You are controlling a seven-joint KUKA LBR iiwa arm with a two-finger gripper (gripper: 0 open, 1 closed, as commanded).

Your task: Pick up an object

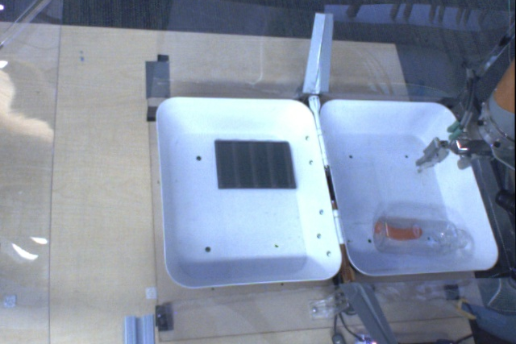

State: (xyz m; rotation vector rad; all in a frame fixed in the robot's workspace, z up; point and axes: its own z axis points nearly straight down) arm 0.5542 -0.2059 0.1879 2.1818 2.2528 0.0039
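Observation:
A clear plastic bottle (pixel 419 234) with an orange label lies on its side near the front of the right bin (pixel 379 125). A dark grey ribbed rectangular pad (pixel 254 164) lies flat in the middle of the left bin (pixel 185 125). My gripper (pixel 445 157) hangs over the right side of the right bin, behind the bottle and apart from it. Its fingers (pixel 427 155) stand open with nothing between them.
The two white bins sit side by side on a wooden bench, with a metal divider post (pixel 318 52) rising behind their shared edge. Cables and clamps (pixel 363 310) lie at the bench's front edge below the right bin.

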